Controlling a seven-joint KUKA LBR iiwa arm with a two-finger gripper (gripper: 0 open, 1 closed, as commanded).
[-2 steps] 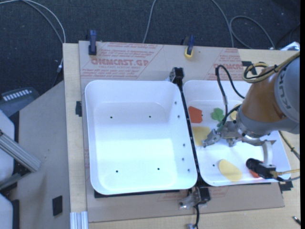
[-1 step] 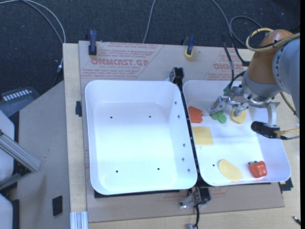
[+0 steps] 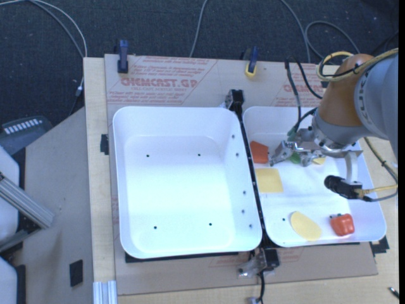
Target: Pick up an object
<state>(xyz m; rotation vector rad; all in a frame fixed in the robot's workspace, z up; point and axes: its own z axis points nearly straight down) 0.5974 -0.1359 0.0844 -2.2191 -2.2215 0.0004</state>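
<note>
My gripper (image 3: 293, 155) is low over the back part of the right bin (image 3: 373, 230), with its silver fingers (image 3: 278, 154) spread open. A small green object (image 3: 295, 158) shows between and below them; no grip on it is visible. An orange-red block (image 3: 259, 151) lies just left of the gripper by the bin's left wall. In front of it lies a flat yellow square (image 3: 269, 181). A yellow oval piece (image 3: 305, 225) and a red pepper-like piece (image 3: 342, 224) lie near the front edge. A small pale yellow bit (image 3: 319, 161) peeks out right of the gripper.
The left bin (image 3: 126, 189) stands beside the right one, their walls touching along the middle. A black cable plug (image 3: 342, 186) hangs from the wrist over the right bin. Clamps (image 3: 252, 63) and cables sit at the bench's back edge.
</note>
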